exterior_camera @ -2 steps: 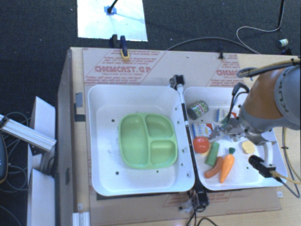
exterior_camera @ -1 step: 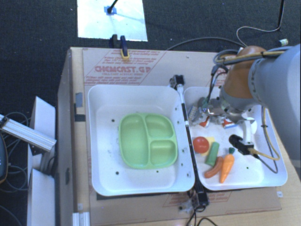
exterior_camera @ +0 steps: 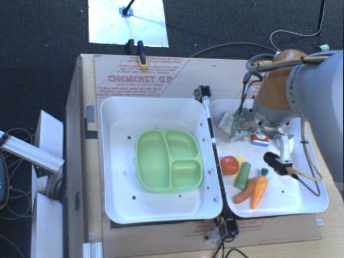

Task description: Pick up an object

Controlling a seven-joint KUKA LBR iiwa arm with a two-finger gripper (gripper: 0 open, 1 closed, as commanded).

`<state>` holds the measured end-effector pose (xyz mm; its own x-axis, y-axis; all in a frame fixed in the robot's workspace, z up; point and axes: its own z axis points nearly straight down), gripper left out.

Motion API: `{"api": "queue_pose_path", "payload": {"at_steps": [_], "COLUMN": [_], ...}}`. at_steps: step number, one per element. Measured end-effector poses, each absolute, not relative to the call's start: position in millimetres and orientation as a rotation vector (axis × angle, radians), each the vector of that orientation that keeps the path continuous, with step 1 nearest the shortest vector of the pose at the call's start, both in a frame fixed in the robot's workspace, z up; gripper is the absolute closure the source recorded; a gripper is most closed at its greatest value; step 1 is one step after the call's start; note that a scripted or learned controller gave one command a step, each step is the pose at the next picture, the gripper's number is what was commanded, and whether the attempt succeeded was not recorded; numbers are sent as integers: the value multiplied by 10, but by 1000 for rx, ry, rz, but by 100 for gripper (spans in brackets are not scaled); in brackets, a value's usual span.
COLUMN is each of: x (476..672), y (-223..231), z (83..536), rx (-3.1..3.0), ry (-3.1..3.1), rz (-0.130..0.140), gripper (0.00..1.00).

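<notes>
Your tool [exterior_camera: 242, 127] is low in the right bin [exterior_camera: 301, 200], at the bin's 10 o'clock corner, and from this angle you cannot tell whether it is spread or pressed together; nothing can be seen pinched in it.

The closest candidate is the small packet [exterior_camera: 225, 122], just beside the tool at its 9 o'clock, so near that contact cannot be ruled out. A red-and-white toy [exterior_camera: 260, 140] sits just beside it at 4 o'clock. Further out, toward 6 o'clock, lie the tomato [exterior_camera: 230, 165], then the green cucumber [exterior_camera: 243, 174] and the carrot [exterior_camera: 259, 191], bunched together.

My advice: go for the packet. It lies close to the bin wall, so you should centre over it before closing, or it will likely skid away. Lift slowly and check that something hangs in the tool.

At 8 o'clock, well apart, the left bin [exterior_camera: 118, 144] on the counter [exterior_camera: 161, 71] carries a green divided plate [exterior_camera: 169, 160]; leave it.
</notes>
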<state>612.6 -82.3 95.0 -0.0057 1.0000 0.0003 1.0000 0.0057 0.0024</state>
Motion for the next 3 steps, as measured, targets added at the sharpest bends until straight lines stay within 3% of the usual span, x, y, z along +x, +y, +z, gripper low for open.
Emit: {"api": "queue_pose_path", "payload": {"at_steps": [1,2,3], "x": [6127,6490,6583], "y": [-823,-885,-873], "z": [951,823,792], "rx": [2214,2227,2254], "ry": [2226,2230,2241], "rz": [4,-13,-44], "gripper": [0,0,0]}}
